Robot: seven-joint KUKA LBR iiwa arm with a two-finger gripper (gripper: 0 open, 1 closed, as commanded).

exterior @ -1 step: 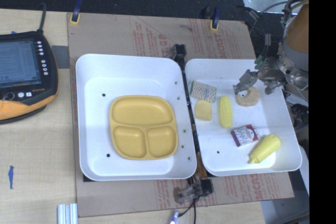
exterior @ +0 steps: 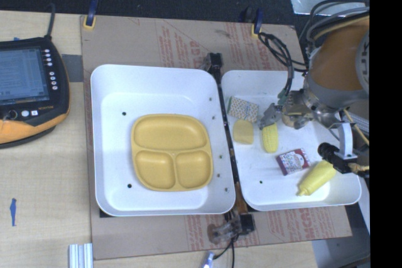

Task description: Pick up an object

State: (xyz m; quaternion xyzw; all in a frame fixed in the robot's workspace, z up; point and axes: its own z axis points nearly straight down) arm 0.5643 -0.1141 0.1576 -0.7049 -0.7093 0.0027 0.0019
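Gripper (exterior: 274, 116) low inside right bin (exterior: 251, 198), near its upper middle. Whether fingers are spread or pressed together: cannot tell, wrist and cabling crowd the tip. Nothing visibly between them.

Corn cob (exterior: 269, 137), yellow, just below the tip, possibly touching; contact cannot be resolved. Pale yellow block (exterior: 244, 132) just left of the cob, lower left of gripper. Speckled packet (exterior: 243, 108) left of gripper, slightly above the block. Red-and-white packet (exterior: 293, 161) below and right. Yellow squeeze bottle (exterior: 316, 178) further lower right, tilted, near bin's lower edge.

Left bin (exterior: 107, 185) well to the left, holding yellow divided tray (exterior: 171, 151). Teach pendant (exterior: 28, 88) far left, on the bench outside both bins.
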